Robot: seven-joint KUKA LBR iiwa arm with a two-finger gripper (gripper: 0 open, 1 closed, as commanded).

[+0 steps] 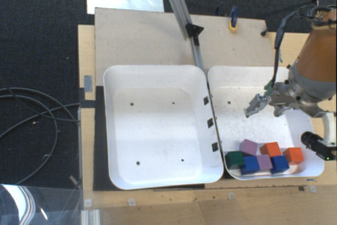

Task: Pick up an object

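Note:
Several small blocks lie clustered at the near edge of the right bin [231,87]: a green block [234,158], a purple block [248,147], a blue block [251,165], an orange block [271,149], a second orange block [294,155], a second blue block [279,164] and a lilac block [264,162]. My gripper [254,106] hangs over the middle of the right bin, pointing left, well above and behind the blocks. Nothing shows between its fingers.
The left bin [113,113] sits beside the right one, with a divider and black clips [210,123] between them. A slanted metal pole [179,2] crosses the back. Cables [31,113] lie on the floor at the left.

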